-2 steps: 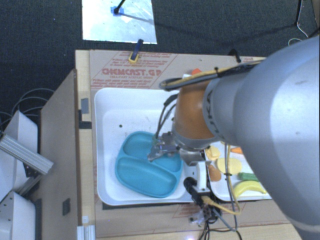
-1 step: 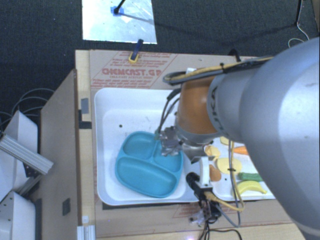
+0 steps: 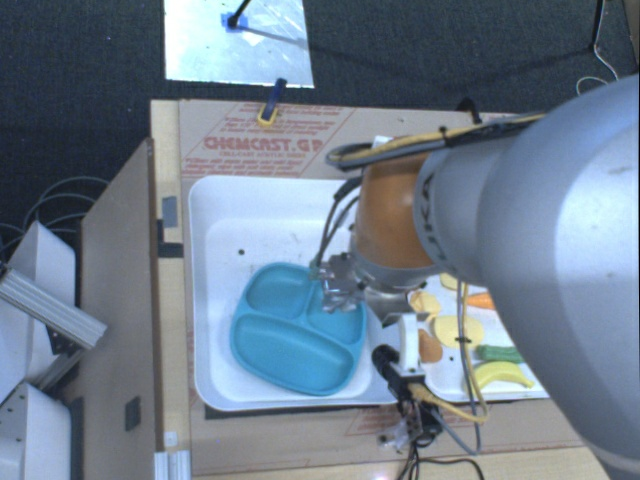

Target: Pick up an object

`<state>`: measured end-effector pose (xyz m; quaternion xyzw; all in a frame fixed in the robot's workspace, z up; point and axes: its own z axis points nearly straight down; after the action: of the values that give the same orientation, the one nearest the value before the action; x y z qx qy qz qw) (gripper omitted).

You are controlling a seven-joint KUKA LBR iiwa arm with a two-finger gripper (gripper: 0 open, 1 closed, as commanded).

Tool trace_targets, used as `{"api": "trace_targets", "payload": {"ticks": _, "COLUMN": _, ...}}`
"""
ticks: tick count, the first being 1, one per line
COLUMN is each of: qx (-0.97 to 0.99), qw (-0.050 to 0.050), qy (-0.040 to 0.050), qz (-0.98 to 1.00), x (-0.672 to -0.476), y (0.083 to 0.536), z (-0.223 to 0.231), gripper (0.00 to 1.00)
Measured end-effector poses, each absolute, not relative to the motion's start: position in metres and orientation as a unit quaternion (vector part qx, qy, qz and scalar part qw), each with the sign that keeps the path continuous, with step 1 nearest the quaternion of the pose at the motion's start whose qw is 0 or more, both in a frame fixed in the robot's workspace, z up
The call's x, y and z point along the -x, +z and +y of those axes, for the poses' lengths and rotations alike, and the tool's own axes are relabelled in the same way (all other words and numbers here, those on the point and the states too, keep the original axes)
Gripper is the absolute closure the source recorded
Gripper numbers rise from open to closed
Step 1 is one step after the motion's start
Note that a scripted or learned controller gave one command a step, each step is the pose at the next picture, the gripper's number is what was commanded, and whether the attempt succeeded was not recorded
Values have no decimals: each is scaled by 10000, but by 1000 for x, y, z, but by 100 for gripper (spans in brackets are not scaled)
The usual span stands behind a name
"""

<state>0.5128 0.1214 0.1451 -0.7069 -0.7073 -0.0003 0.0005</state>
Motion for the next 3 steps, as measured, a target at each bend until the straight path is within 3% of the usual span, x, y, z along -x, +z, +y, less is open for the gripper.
{"api": "trace_targets", "payload": {"ticks": 1, "qx": 7095, "qw": -39, "qy": -22, "qz": -7046, "x": -497, "y": 223, "z": 37, "gripper": 0}}
{"api": "trace_targets", "payload": {"ticks": 2, "qx": 7040, "qw": -24, "qy": -42, "qz": -7101, "x": -525, "y": 285, "z": 86, "gripper": 0}}
{"api": "trace_targets", "payload": {"ticks": 3, "qx": 7047, "qw": 39, "qy": 47, "qz": -7095, "x": -551, "y": 120, "z": 130, "gripper": 0}}
